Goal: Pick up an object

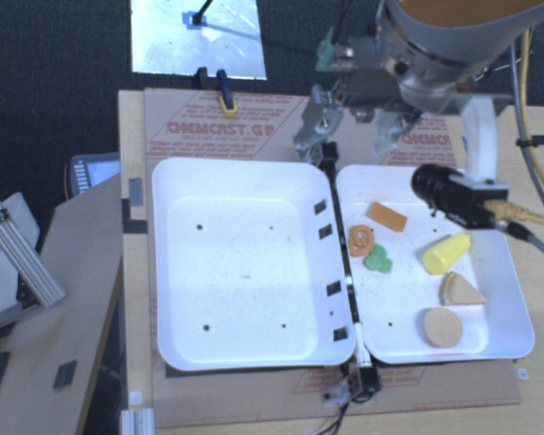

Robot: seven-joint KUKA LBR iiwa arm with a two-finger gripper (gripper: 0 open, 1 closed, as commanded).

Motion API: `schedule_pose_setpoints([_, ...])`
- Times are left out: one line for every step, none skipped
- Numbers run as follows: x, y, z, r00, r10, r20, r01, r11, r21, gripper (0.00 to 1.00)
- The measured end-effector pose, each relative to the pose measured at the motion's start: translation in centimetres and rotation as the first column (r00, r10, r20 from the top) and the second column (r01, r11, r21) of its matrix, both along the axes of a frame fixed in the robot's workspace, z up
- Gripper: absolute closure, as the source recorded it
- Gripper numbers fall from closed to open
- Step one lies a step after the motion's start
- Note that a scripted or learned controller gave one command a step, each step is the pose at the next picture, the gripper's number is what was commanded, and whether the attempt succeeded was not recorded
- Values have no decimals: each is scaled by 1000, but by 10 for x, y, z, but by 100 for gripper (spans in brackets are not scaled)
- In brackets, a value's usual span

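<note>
My gripper (pixel 352 134) hangs high over the back edge of the bins, near the divider. Its two fingers (pixel 310 127) stand apart with nothing between them. In the right bin (pixel 508 333) lie an orange block (pixel 386 216), an orange ring-shaped piece (pixel 361 239), a small green piece (pixel 377 261), a yellow cylinder (pixel 446 253), a tan wedge (pixel 459 290) and a tan round disc (pixel 442 327). All of these rest on the bin floor, well below and in front of the gripper.
The left bin (pixel 172 243) sits beside the right one, split by a black-clipped divider (pixel 337 252). A black camera-like device (pixel 449 193) with cables juts over the right bin's back. A cardboard sheet (pixel 218 120) lies under the bins.
</note>
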State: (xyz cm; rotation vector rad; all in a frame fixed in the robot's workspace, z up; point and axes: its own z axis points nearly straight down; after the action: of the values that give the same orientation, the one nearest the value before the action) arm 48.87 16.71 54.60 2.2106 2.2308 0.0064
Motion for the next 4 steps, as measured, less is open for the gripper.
schedule_pose_setpoints([0, 0, 0, 1000, 0, 0, 0, 1000, 0, 0])
schedule_pose_setpoints([0, 0, 0, 1000, 0, 0, 0, 1000, 0, 0])
schedule_pose_setpoints([0, 0, 0, 1000, 0, 0, 0, 1000, 0, 0])
schedule_pose_setpoints([0, 0, 0, 1000, 0, 0, 0, 1000, 0, 0])
